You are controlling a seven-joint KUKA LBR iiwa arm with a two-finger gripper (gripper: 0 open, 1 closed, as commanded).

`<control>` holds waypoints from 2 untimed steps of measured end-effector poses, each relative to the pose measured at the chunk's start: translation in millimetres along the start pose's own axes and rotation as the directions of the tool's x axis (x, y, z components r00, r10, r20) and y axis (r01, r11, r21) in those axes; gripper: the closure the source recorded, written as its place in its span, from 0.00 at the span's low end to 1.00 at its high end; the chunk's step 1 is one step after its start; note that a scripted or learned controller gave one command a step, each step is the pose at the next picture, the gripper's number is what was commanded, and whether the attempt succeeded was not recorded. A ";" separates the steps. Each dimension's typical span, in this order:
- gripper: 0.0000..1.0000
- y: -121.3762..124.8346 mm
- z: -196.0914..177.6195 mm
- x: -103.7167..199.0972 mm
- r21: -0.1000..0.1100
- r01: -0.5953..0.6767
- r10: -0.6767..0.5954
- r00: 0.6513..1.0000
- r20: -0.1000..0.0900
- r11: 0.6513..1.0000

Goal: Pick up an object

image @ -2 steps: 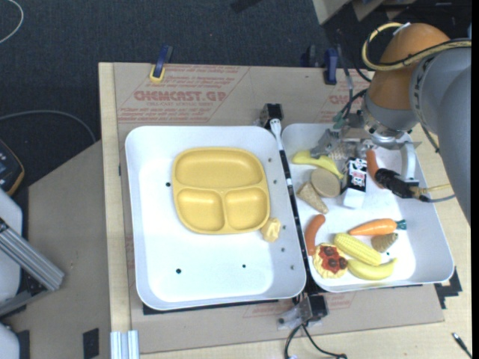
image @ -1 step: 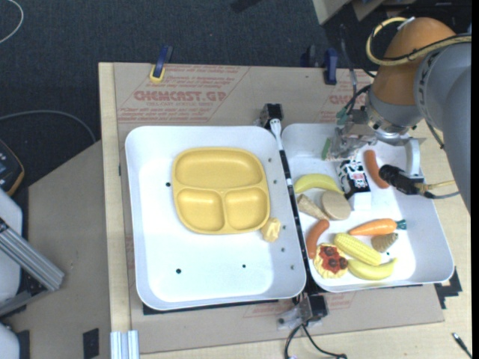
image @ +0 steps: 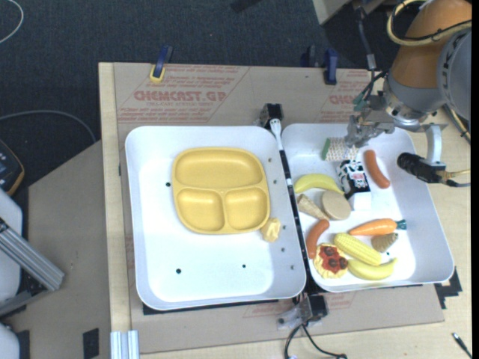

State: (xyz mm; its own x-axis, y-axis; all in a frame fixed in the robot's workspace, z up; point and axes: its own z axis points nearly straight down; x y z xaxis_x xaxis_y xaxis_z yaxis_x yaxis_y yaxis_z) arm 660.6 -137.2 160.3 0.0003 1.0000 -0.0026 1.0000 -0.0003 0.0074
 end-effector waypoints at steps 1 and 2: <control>1.00 3.3 -65.6 -0.4 -0.002 0.001 -0.001 1.000 0.000 1.000; 1.00 4.1 -65.1 -0.1 0.003 0.001 -0.001 1.000 -0.001 1.000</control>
State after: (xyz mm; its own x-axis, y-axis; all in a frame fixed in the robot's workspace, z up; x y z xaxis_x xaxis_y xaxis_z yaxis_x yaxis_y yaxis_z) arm 664.2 -137.2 225.4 -0.0011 1.0000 -0.0014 1.0000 0.0011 0.0040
